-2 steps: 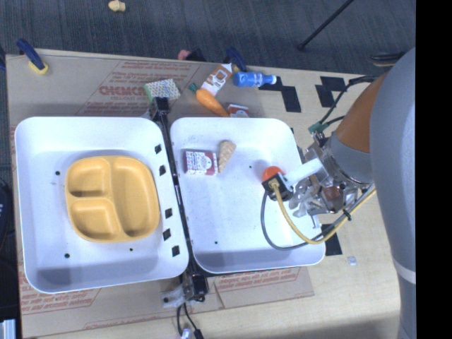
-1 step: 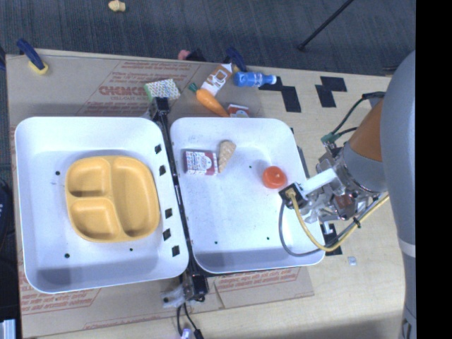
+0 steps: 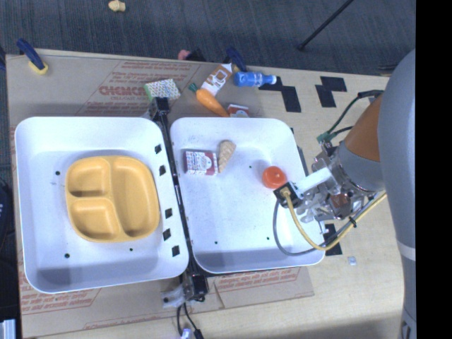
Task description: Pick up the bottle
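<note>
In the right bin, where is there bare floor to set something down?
The right bin is bare along its lower half, below the red packet and cone. It is crowded by the orange ball, where the gripper sits.

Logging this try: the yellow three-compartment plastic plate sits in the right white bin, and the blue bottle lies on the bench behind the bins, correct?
Not quite. The camera view shows the yellow three-compartment plastic plate in the left white bin, not the right one. The blue bottle does lie on the bench behind the bins.
</note>
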Motion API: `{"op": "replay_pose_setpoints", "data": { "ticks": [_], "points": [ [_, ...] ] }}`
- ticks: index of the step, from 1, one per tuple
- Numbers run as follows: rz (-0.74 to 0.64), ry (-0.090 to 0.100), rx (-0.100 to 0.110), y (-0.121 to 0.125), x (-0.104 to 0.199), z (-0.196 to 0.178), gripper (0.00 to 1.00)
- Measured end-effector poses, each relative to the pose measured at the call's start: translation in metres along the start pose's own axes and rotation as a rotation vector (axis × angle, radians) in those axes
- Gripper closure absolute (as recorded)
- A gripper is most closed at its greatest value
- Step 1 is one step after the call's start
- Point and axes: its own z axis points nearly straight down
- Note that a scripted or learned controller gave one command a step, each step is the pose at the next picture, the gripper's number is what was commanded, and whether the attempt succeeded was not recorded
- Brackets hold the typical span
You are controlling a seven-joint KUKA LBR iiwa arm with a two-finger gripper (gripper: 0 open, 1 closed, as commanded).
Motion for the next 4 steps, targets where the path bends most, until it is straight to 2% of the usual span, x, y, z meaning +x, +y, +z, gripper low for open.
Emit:
{"op": "replay_pose_setpoints", "data": {
  "ticks": [2,3,4],
  "points": [
    [-0.01,0.001,-0.002,-0.04,0.009,-0.017,1.0],
    [-0.01,-0.002,0.0,-0.038,0.008,-0.011,1.0],
    [0.0,0.001,-0.002,-0.056,0.012,-0.02,1.0]
  ]
}}
